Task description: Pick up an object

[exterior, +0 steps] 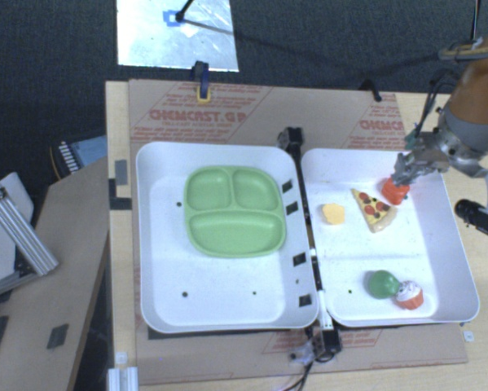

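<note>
While the gripper [405, 173] sits at the upper right of the frame, over the back part of the right bin [447, 243], its tip meets a small red-orange piece [394, 192]. Whether that piece lies between the fingers or only below them cannot be told, and the finger opening cannot be told either. Judged from the contact, the red-orange piece is the likely target, and the arm [476, 112] stands steeply over it, which suits a grasp from above.

Just left of and below the piece lies a pizza slice [374, 209]. Its long axis runs diagonally: the narrow point aims at the upper left of the frame, the crust end at the lower right. The slice appears to touch or almost touch the red-orange piece, so a closing grasp could nudge it.

Further left, apart from the slice, rests a yellow block [333, 214]. Near the lower edge of the right bin, a green ball [381, 283] and a cupcake [409, 296] sit side by side, touching or nearly so.

At frame centre-left, the left bin [162, 259] holds a green tray [233, 211] with three compartments, lying flat; it is well apart from the gripper and is likely out of play.
</note>
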Robot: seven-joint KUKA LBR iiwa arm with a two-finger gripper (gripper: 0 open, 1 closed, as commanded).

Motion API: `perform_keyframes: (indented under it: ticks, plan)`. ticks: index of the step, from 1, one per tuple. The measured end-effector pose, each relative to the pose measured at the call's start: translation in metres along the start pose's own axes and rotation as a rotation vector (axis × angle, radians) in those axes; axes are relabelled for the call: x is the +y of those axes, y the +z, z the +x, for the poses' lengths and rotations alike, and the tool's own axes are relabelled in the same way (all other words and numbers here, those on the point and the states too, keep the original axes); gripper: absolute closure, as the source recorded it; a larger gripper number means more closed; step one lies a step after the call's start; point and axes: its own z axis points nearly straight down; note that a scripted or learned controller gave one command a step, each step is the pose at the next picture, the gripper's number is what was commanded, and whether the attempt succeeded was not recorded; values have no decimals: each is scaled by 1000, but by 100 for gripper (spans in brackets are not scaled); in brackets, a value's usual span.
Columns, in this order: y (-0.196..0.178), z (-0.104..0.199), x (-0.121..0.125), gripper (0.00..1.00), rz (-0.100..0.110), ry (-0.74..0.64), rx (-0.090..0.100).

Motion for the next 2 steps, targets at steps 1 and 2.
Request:
perform_keyframes:
  ticks: [1,2]
  plan:
    - [-30,0,1,100,4,-1,1]
    - [-35,58,7,100,5,-6,4]
